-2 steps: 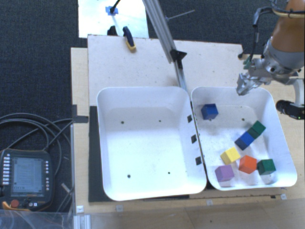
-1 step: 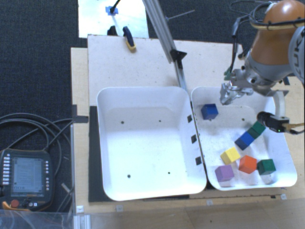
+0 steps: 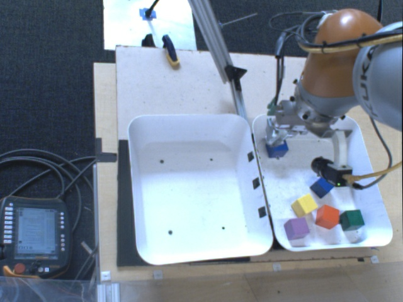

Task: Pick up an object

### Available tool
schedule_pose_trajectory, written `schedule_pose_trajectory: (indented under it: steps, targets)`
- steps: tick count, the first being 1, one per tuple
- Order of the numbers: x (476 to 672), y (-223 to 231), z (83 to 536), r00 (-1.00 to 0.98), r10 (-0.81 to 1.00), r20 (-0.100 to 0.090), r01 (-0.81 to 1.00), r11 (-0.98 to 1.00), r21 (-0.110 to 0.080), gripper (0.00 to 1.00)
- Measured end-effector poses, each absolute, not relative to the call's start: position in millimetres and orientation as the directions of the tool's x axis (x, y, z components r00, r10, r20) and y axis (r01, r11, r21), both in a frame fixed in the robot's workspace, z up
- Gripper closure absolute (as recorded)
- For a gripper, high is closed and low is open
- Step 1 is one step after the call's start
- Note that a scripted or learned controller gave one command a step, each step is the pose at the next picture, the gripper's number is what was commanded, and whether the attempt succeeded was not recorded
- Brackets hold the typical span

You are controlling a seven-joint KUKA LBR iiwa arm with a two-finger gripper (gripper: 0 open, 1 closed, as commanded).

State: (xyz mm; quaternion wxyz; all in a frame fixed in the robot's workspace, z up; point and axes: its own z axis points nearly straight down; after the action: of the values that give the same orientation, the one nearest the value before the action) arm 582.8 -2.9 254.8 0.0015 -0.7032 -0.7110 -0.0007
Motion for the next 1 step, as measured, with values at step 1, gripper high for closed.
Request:
schedule_pose_trajectory:
  steps: [1]
  targets:
    - [556.3, 36.5, 246.7, -0.009, 1.000, 0.002, 1.000, 0.009, -0.002, 1.00]
